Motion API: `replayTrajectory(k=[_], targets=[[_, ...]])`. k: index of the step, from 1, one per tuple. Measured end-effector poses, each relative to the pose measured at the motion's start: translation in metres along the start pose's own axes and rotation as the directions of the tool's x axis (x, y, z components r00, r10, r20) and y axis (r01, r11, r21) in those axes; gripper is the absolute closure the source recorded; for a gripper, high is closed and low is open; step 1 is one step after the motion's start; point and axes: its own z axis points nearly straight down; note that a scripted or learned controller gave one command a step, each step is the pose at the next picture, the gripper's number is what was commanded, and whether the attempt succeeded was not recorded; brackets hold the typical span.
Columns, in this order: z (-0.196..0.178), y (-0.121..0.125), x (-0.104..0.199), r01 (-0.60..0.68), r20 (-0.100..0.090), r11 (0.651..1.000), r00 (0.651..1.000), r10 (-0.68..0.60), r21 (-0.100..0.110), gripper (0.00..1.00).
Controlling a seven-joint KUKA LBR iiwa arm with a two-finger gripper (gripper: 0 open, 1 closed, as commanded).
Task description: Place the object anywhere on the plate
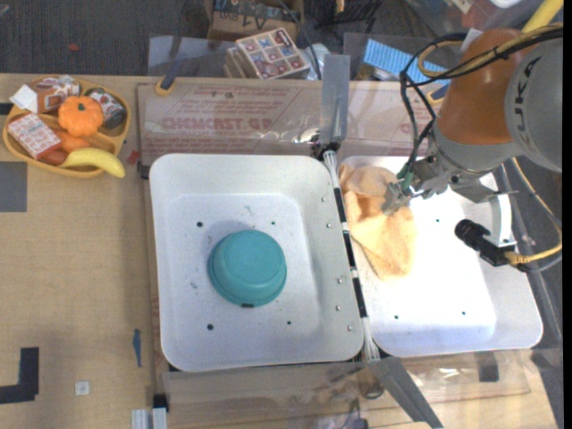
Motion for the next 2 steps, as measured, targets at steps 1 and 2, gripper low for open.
replayTrajectory(k=[1,2], targets=[[-0.04,0.0,-0.002,-0.001,0.001,1.0,1.0,0.001,0.0,1.0],[-0.05,0.027,0.039,0.386,0.002,0.922,0.922,-0.386,-0.002,1.0]])
